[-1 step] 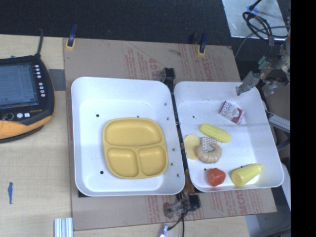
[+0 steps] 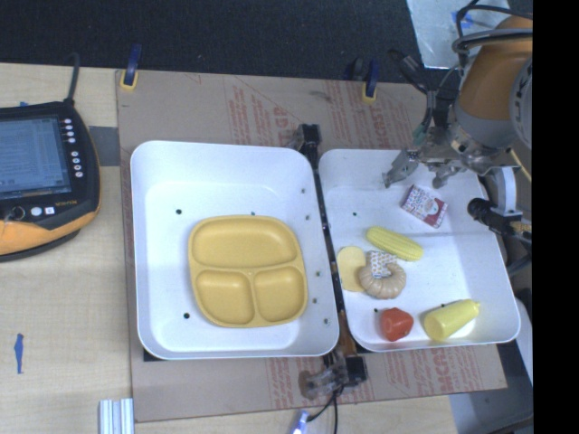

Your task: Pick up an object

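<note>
Gripper (image 2: pixel 421 174) hangs over the far part of the right bin (image 2: pixel 488 333), fingers spread wide apart, one tip toward the bin's middle rear, the other toward the right wall. Nothing between them. Fingers splay down and outward from a dark wrist block; above that, the orange band and grey arm (image 2: pixel 493 84) coming in from the right.

Just below the gripper, a little right of it: small red-and-white packet (image 2: pixel 423 205), lying flat and tilted, apart from the fingertips as far as can be seen.

Further toward the near side of the same bin:
- yellow corn cob (image 2: pixel 394 242), lying slantwise near the bin's middle.
- pale ring-shaped pastry (image 2: pixel 383 277) just under the corn, with a flat yellow disc (image 2: pixel 350 268) touching its left side, close to the left wall.
- red tomato-like piece (image 2: pixel 395 324) near the front wall.
- yellow cylinder-like piece (image 2: pixel 450 319) right of it, on its side; the two sit near each other, whether touching is unclear.

Left bin (image 2: pixel 158 242): holds a yellow divided tray (image 2: pixel 247 269), three compartments, one long at the far side and two small at the near side.

Both bins sit on brown cardboard (image 2: pixel 226 107), clipped at the far edge. Left of that, on the bench, a control pad (image 2: pixel 41 174) with lit screen and orange casing.
</note>
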Available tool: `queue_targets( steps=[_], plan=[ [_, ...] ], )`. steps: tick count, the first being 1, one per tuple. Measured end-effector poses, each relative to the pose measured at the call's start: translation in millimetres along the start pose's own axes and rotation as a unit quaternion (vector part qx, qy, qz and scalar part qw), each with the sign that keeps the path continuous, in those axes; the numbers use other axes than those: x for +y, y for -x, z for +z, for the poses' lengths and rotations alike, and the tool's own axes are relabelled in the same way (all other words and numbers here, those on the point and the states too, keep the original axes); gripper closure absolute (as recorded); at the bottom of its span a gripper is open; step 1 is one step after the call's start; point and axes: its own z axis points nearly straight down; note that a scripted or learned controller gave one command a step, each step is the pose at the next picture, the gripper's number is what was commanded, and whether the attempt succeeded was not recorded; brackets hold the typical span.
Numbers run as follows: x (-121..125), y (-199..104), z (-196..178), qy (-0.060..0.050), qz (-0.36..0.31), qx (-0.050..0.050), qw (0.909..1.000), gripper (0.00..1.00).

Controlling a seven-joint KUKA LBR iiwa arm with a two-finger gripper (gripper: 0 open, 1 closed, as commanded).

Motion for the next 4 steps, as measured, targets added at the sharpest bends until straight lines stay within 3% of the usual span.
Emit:
queue_targets(
  steps=[1, 2, 3, 4],
  plan=[
    [-53, -18, 66, 0.000, 0.001, 0.000, 1.0000, 0.00],
    [-93, -62, 66, 0.001, 0.000, 0.000, 1.0000, 0.00],
    [-129, 24, 66, 0.001, 0.003, 0.000, 1.0000, 0.00],
    [-129, 23, 56, 0.000, -0.001, 0.000, 1.0000, 1.00]
  ],
)
